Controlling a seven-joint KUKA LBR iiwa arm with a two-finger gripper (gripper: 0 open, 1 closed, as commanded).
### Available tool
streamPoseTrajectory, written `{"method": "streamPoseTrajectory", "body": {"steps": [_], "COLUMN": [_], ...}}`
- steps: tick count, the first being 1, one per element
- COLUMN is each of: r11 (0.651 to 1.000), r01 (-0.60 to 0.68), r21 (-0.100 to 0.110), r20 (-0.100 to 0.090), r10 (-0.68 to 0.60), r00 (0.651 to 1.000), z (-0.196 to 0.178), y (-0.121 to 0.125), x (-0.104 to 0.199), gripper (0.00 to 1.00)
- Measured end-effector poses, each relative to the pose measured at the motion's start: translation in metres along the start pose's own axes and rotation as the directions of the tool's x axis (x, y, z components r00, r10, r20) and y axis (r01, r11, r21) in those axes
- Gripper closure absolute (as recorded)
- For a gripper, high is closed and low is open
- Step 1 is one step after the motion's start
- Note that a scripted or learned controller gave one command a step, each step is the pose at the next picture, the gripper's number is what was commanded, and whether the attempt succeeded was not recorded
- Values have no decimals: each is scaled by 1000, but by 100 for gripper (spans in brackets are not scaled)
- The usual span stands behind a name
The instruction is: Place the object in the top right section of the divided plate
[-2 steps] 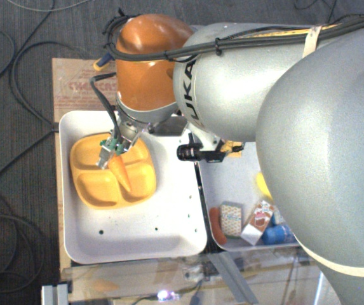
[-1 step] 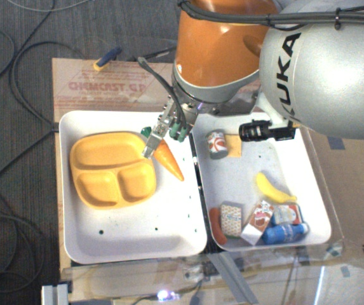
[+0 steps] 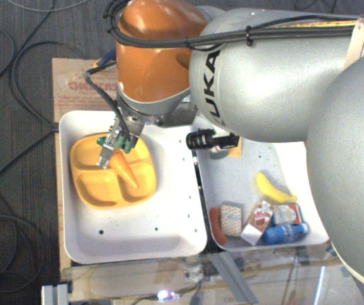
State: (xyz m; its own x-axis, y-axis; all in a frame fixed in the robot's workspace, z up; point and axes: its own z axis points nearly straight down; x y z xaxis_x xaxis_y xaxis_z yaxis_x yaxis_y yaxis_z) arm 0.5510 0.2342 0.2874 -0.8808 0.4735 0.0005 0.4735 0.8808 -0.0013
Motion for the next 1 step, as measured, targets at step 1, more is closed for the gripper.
{"method": "streamPoseTrajectory", "body": {"steps": [1], "r11": [960], "r01": [280], "r21": [0], "r20": [0], "r10": [-280], "r00": [960], "z": [63], "y": [12], "x": [-25], "gripper": [100]}}
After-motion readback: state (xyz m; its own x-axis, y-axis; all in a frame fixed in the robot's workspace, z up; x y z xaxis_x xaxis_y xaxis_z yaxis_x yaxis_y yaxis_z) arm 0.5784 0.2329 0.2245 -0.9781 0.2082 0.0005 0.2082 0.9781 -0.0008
